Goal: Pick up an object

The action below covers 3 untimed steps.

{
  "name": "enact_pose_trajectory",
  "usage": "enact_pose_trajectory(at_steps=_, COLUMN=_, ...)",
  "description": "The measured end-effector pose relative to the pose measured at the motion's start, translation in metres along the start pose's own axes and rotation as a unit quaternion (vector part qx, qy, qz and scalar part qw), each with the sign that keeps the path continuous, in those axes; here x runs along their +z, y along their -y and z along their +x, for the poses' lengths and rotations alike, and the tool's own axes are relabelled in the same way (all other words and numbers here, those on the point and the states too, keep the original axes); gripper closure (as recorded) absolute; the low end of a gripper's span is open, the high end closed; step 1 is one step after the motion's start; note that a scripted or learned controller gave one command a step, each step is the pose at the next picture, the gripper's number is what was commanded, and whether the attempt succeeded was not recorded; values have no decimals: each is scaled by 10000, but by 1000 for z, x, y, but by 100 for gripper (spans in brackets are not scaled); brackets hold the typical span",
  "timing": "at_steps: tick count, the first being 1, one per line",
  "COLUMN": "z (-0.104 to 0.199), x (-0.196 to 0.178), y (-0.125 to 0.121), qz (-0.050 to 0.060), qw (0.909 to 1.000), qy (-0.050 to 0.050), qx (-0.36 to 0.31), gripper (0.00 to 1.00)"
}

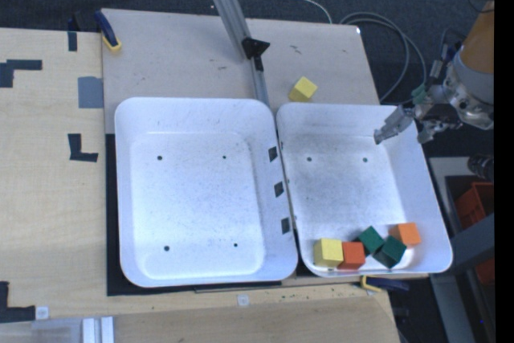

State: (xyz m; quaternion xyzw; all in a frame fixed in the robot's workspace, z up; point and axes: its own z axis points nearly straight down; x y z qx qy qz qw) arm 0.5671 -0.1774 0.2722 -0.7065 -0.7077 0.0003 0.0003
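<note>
- The right bin [337, 173] is sitting just beside the left bin [193, 189] on the bench, and their edges are touching in the middle.
- Five small blocks are lying bunched together in the near corner of the right bin, by its front wall.
- The yellow block [328, 251] is sitting at the left end of the bunch.
- The red-orange block [352, 255] is touching the yellow block on its right side.
- Two green blocks [381, 245] are leaning together just right of the red-orange block.
- The orange block [408, 234] is sitting at the right end of the bunch, close to the bin's right wall.
- One more yellow cube [303, 89] is lying outside, on the bench just behind the right bin's back edge.
- The gripper [391, 127] is hanging over the far right part of the right bin, well apart from the bunch of blocks.
- Nothing is showing between its fingers, and I cannot tell if they are spread or pressed together.
- A grey metal bar [229, 4] is slanting down to the spot behind where the two bins are meeting.
</note>
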Motion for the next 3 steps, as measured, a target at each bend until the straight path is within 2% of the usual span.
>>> enact_pose_trajectory(at_steps=1, z=41, x=-26, y=-6, qz=-14, qw=10000, qy=-3, qx=-22, gripper=0)
enact_pose_trajectory(at_steps=2, z=100, x=-34, y=-35, qz=-9, qw=10000, qy=-6, qx=-30, gripper=0)
enact_pose_trajectory(at_steps=3, z=97, x=-23, y=-104, qz=-14, qw=10000, qy=12, qx=-9, gripper=0)
